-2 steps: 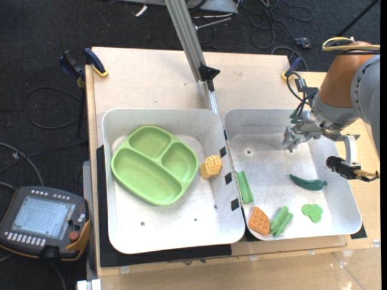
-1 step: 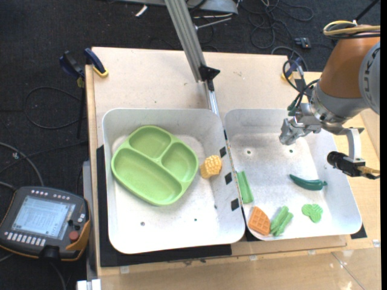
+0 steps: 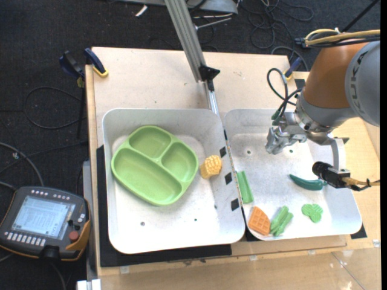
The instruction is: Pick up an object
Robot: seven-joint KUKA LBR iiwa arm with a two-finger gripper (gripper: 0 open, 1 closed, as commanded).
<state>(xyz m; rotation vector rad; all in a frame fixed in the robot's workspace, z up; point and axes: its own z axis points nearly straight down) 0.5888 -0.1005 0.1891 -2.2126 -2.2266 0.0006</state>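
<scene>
Gripper point(image 3: 279, 142) hovers over right bin point(image 3: 254, 122), nothing visibly between its fingers; open or closed cannot be told. Nearest object, teal pepper point(image 3: 307, 182), lies at its 4 o'clock. Recommend centring above pepper, then descending straight

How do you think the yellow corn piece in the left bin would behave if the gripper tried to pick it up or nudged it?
The corn piece looks short and rounded, so a nudge would probably roll it. Its bumpy surface may give the fingers some hold. It lies beside the green plate, which could stop it rolling that way. It looks like a hollow plastic toy, so likely light.
</scene>
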